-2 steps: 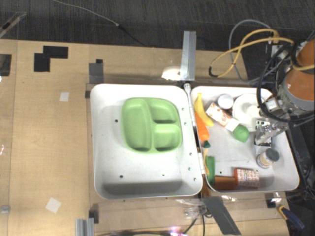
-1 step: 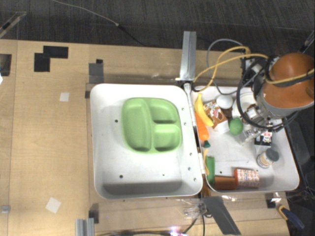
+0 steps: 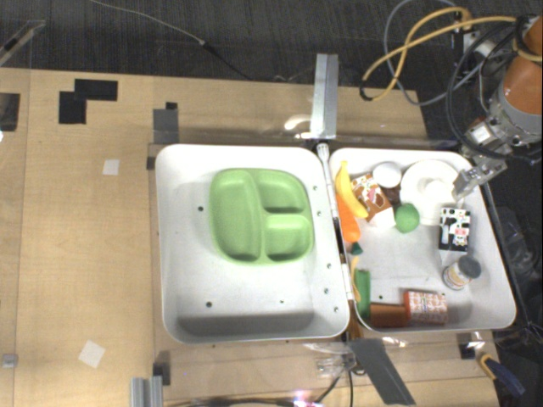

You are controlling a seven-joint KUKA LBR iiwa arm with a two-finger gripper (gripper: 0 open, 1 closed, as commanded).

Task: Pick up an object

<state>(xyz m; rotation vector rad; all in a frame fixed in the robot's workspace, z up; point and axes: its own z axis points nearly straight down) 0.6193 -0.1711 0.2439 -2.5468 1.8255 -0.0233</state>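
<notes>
The end effector (image 3: 475, 176) hung over the back right corner of the right bin (image 3: 501, 299), just beside a white round dish (image 3: 428, 185), and whether it was apart or together could not be told. That bin held a yellow banana (image 3: 346, 195), a green ball (image 3: 407, 218), a black-and-white box (image 3: 455, 229) and a red-labelled can (image 3: 424, 307). The left bin (image 3: 182, 253) on the tabletop (image 3: 76, 253) held a green divided tray (image 3: 259, 214).
</notes>
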